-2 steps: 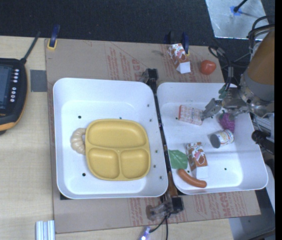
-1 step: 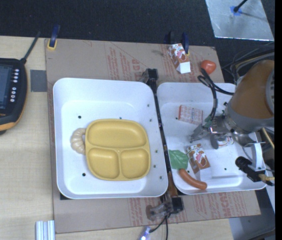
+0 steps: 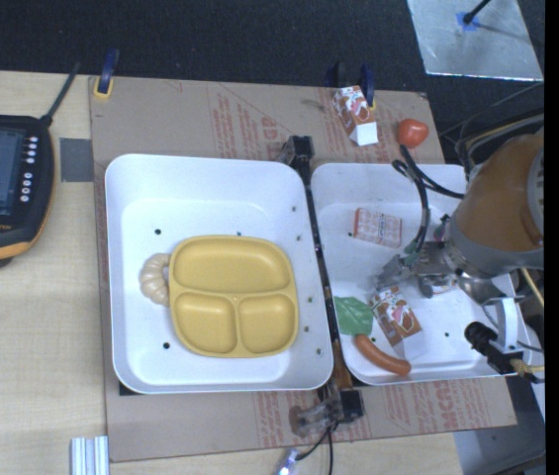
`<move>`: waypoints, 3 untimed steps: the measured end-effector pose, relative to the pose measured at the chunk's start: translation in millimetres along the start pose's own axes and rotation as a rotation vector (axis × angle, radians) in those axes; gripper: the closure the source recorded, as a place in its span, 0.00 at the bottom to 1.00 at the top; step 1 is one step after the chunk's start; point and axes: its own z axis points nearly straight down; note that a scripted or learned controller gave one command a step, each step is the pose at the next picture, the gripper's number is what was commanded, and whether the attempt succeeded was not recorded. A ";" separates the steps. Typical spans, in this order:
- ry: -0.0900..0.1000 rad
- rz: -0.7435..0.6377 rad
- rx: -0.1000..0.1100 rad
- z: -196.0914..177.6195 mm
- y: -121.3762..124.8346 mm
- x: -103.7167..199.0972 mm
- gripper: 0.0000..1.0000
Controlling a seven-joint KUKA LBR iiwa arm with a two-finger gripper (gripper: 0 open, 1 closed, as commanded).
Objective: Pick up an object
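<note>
Yellow tray (image 3: pixel 232 295): lying in the left bin (image 3: pixel 131 191), well to the left of the jaws, a pale bun-like thing (image 3: pixel 152 277) touching its left edge.
Green piece (image 3: pixel 351 315): sitting left of and below the jaws.
Printed packet (image 3: pixel 396 317): lying just below the jaws, its long axis slanting down to the right; likely the nearest pick.
Sausage (image 3: pixel 382 356): resting further below, near the right bin (image 3: pixel 437 178) front wall.
Gripper (image 3: pixel 405 268): hanging over the right bin; how the jaws are standing, I cannot tell.
Arm: reaching in from the right.
</note>
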 end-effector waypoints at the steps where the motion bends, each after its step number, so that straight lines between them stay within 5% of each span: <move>1: 0.015 0.002 0.033 -24.7 113.5 -7.9 0.00; 2: 0.015 0.002 0.033 -69.3 138.6 -49.1 0.00; 3: 0.015 0.002 0.037 1.5 103.7 -79.3 0.00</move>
